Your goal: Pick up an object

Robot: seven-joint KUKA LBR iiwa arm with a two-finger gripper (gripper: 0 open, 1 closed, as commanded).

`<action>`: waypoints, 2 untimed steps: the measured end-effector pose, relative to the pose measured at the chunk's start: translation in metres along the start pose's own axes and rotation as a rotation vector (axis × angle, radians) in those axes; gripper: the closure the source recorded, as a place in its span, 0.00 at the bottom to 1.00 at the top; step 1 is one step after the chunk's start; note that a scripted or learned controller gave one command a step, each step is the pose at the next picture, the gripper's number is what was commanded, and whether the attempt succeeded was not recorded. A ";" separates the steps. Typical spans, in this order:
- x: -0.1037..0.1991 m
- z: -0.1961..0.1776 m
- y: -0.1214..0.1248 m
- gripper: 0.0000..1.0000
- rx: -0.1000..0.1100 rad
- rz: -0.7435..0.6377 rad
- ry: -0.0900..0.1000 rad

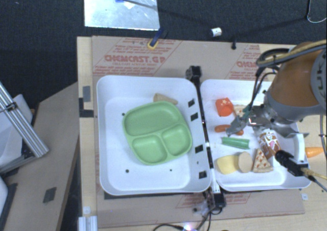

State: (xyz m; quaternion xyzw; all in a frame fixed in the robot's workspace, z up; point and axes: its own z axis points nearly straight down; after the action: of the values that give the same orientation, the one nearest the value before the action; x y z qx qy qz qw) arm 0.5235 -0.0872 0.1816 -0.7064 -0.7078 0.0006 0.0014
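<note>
Robot lab: bench (127, 51), paired bins (110, 174).

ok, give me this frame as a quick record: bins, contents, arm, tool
left bin: green divided plate, tan piece behind it
right bin: orange block, green stick, yellow piece, tan round, pizza slice, patterned packet
arm: over the right bin, reaching in from the right
tool: low, just above the green stick
grasp: none visible
</note>
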 end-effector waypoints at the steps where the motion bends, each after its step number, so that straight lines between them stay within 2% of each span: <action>1: -0.002 0.062 0.003 0.00 0.002 0.001 0.000; 2: -0.003 0.096 0.005 0.00 -0.008 0.002 -0.004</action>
State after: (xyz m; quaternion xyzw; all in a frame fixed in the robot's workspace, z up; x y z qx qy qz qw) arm 0.5277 -0.0900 0.0857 -0.7070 -0.7073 -0.0009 -0.0029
